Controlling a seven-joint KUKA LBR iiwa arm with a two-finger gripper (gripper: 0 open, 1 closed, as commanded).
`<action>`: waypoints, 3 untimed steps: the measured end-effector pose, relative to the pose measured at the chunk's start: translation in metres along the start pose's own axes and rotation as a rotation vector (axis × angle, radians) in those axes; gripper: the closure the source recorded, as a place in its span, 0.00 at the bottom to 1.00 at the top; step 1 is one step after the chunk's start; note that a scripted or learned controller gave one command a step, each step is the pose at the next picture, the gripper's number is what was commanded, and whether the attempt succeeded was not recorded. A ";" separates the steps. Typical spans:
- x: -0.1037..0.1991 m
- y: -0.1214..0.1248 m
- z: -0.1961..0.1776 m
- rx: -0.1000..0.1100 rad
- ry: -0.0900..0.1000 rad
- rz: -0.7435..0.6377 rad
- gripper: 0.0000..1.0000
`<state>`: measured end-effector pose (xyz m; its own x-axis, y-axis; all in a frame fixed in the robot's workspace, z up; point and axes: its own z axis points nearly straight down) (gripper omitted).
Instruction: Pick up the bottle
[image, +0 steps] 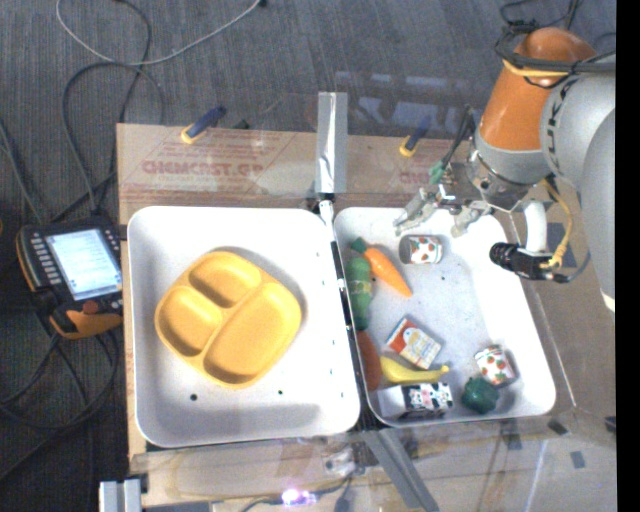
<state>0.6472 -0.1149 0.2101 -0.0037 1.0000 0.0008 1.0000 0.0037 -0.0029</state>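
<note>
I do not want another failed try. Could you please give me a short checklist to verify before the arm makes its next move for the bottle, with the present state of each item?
1. Gripper is over the right bin, at its far edge: ok.
2. Nothing is visible between its fingers: ok, no held object seen.
3. Bottle identified: cannot tell. The small white can-like object just below the gripper may be it, but its shape is unclear.
4. Target free of neighbours: ok for that object; the carrot lies close beside it but apart.
5. Fingers wide enough for it: cannot tell at this slant.
6. Yellow divided plate in the left bin is out of the path: ok.
</note>
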 end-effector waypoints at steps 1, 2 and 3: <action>0.005 -0.018 0.114 -0.005 -0.006 -0.172 0.00; -0.042 0.009 0.117 0.049 0.014 -0.262 0.00; 0.007 -0.067 0.120 -0.012 -0.010 -0.202 0.00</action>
<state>0.5796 -0.1082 0.0899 -0.2042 0.9789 -0.0101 0.9789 0.2043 0.0078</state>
